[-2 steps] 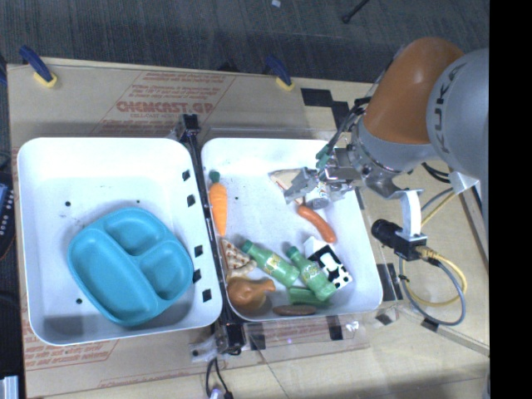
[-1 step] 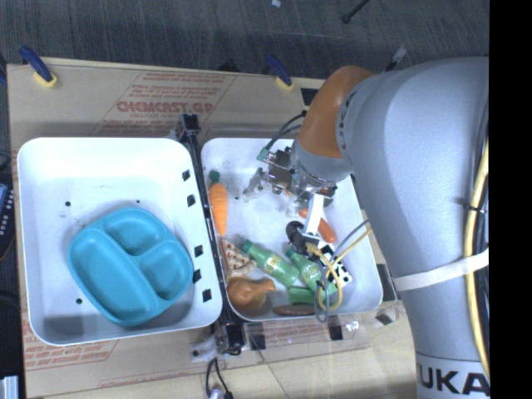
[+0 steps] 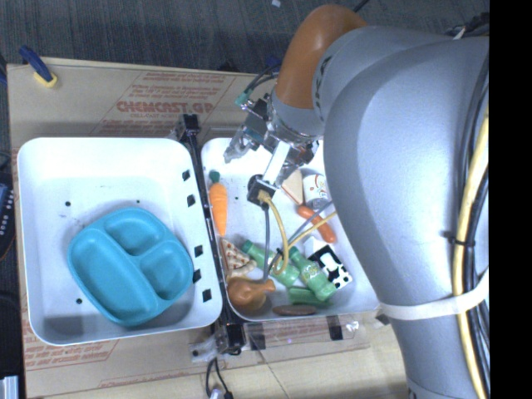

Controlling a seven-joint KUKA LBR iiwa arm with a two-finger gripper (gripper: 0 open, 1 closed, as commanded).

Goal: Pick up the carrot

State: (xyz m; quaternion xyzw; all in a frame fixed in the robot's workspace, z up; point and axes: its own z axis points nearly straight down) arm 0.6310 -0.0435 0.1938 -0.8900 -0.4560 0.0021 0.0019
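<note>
While hovering over upper part of right bin, hand spread fairly wide, nothing between fingers. Carrot lying lengthwise along right bin's left wall, green top pointing away, just left and below hand, apart from it. Blue divided tray in left bin. Toy food heap lower right.
</note>
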